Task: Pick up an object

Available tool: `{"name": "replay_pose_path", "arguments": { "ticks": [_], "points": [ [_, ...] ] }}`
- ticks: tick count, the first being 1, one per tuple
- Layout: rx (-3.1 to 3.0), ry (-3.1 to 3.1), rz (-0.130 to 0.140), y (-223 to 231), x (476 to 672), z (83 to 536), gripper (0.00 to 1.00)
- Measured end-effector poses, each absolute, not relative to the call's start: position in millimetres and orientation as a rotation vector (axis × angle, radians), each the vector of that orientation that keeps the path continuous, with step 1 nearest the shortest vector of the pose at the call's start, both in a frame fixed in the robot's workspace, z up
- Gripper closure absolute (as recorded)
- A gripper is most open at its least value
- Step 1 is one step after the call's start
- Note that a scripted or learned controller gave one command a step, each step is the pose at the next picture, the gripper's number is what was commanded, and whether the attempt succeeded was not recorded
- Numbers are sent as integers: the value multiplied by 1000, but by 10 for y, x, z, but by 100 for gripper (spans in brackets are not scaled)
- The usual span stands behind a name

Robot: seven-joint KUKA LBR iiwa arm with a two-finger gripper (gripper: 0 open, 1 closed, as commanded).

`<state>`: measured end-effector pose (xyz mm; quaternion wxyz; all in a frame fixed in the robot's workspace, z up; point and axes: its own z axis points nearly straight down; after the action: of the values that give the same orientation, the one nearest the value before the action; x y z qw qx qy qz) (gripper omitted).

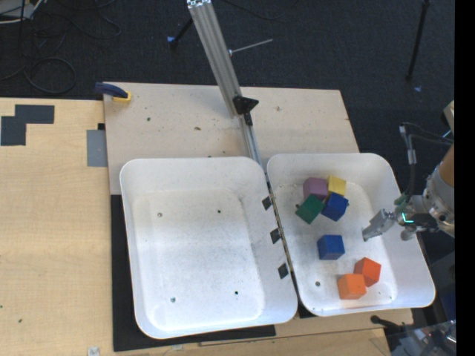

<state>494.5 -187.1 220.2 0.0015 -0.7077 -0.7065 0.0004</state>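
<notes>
- In the right-hand shallow white plastic bin point(386, 170) lie seven small foam-like cubes; none is singled out, and none sits between the gripper's fingers.
- Nearest the gripper is a lone dark blue cube point(331, 246) about mid-bin, its edges roughly square to the bin walls; being a cube, it has no long axis to speak of.
- Toward the bin's near right corner, two orange cubes touch — the redder one point(369, 270) tipped on a diagonal, the paler orange one point(351, 285) just beside it, closer to the near wall.
- Toward the far wall sits a tight cluster: a mauve cube point(316, 187), a yellow cube point(337, 185), a second blue cube point(335, 206) and a dark green cube point(309, 211) turned diamond-wise, all touching or nearly so.
- The two-finger gripper point(376, 227) hangs over the bin's right side, fingers pointing left toward the lone blue cube and apart from it; how wide its fingers stand I cannot tell.
- The left-hand shallow white bin point(141, 199) adjoins along the shared middle edge.
- A slanted aluminium rail point(219, 54) rises from the bench's far edge.
</notes>
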Motion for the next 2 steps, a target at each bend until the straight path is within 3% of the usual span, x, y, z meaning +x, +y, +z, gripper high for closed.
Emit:
{"name": "replay_pose_path", "arguments": {
  "ticks": [1, 2],
  "points": [
    [-2215, -2215, 6, -1778, 4964, 1600, 0],
    [-2224, -2228, -11, -1778, 5031, 1201, 0]
  ]
}}
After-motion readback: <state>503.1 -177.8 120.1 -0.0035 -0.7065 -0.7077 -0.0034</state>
